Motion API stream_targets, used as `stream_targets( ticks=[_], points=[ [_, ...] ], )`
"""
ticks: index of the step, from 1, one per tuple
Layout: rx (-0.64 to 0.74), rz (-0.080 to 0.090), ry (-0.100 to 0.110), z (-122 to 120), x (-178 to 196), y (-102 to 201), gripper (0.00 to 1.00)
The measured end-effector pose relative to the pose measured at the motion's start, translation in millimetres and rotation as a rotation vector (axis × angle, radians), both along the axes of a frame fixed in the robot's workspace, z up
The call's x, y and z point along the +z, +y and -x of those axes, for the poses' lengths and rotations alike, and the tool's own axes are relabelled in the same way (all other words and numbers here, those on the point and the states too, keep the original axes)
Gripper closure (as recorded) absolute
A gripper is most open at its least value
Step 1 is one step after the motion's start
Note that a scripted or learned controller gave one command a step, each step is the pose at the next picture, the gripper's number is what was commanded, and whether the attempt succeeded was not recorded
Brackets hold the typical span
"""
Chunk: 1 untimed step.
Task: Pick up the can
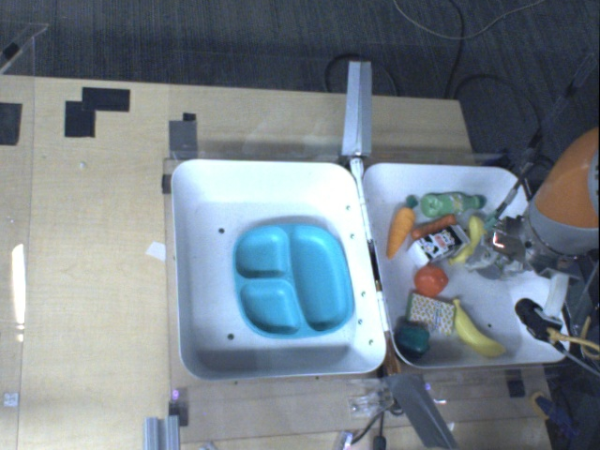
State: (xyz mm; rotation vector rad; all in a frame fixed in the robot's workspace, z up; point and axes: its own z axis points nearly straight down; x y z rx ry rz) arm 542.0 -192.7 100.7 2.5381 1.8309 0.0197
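Camera view: a light wooden surface (94, 251) carries two shallow white bins side by side. The left bin (192, 251) contains a blue divided plate (292, 277) set near its centre. The right bin (483, 178) contains a cluster of small items. The arm (574, 195) enters from the right edge, with its orange band positioned over the right rim of the right bin. The gripper (497, 247) is a blurred metallic assembly low over the right-centre of that bin. Whether it is released or clenched cannot be determined from this view, and no item can be seen held by it. A yellow banana (476, 331) lies near the front of the right bin. A green bottle (448, 202) lies on its side near the back. An orange carrot (400, 230) lies to the left, close to the wall between the bins. The can (439, 242) lies on its side in the upper-middle of the right bin. It is small, with a white label bearing black markings and a red-orange strip along its upper edge. It sits just right of the carrot, below the bottle, just left of the gripper, and beside a second, smaller banana (473, 228). A red round fruit (431, 279) sits directly below the can. A speckled tan block (431, 312) and a dark green round item (411, 337) lie nearer the front.
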Motion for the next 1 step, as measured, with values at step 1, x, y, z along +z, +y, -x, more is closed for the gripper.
stream_targets(
  ticks=[1],
  points=[
    [-0.178, -0.005, 0.013, 22.0, 100.7, 102.8, 1.00]
  ],
)
